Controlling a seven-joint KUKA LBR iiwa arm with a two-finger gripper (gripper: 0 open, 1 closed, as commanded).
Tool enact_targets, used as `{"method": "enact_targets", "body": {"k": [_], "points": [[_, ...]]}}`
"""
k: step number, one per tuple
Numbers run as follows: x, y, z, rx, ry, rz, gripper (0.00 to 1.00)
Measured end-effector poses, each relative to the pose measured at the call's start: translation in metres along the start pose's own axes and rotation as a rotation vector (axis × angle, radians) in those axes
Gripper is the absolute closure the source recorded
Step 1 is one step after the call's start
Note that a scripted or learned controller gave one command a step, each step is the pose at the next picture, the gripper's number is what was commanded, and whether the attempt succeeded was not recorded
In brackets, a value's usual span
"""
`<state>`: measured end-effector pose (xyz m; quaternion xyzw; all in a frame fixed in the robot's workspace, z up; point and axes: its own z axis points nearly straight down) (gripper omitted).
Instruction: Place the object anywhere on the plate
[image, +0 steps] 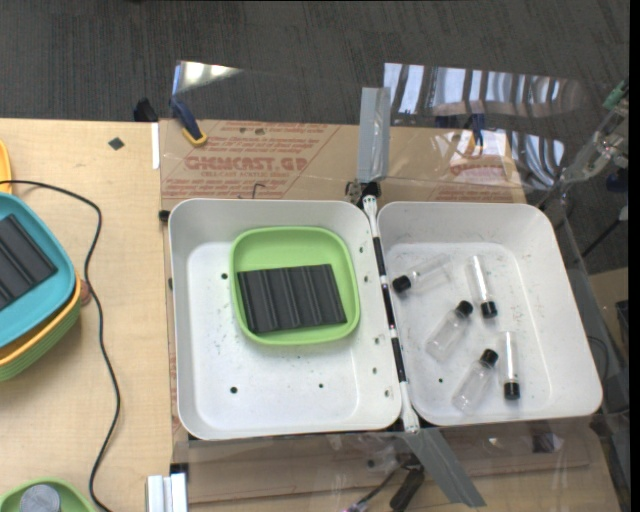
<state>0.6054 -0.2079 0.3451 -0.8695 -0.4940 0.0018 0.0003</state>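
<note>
A square green plate (293, 285) sits in the back half of the left white bin (205, 390), with a dark ribbed pad (291, 298) lying flat on it. Several clear vials with black caps lie scattered on the floor of the right white bin (565, 300). One vial (424, 273) is nearest the divider, another (479, 279) lies further right, and a third (473, 383) rests near the front.
A stack of teal and green plates (35, 300) stands on the wooden bench at the far left, and a black cable (100, 300) loops beside it. Printed cardboard (250, 160) and a clear plastic sheet (480, 100) lie behind the bins.
</note>
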Motion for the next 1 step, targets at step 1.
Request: {"method": "enact_targets", "body": {"k": [1], "points": [[0.0122,0.0296,-0.0953,0.0,0.0,0.151,0.0]]}}
